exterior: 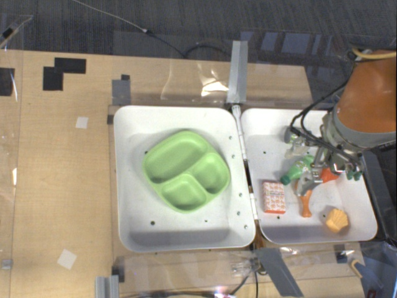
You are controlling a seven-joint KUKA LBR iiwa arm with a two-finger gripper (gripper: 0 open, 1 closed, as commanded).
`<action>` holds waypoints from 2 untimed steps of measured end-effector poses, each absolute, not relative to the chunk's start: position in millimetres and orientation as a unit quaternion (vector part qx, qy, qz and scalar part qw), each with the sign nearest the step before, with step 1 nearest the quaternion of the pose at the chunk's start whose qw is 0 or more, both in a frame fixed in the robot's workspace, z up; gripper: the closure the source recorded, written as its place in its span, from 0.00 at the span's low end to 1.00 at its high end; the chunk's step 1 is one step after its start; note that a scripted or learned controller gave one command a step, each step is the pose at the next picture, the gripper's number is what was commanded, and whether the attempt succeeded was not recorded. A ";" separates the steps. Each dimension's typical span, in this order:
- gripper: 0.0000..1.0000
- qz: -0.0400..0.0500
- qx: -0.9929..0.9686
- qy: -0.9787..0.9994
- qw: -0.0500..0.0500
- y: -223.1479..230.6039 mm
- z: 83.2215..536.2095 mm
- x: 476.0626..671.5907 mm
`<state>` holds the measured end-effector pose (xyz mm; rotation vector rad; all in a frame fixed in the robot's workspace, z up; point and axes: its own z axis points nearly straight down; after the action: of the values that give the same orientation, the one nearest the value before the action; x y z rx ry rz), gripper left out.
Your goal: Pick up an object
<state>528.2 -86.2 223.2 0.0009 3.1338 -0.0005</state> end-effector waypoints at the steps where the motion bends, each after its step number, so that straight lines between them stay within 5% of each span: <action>1: 0.00 -0.001 -0.032 0.999 0.002 -166.3 156.8 489.1; 2: 0.00 0.000 0.093 0.996 0.007 -130.3 90.5 528.5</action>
<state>528.5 -130.3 90.5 0.2905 3.1147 -0.0007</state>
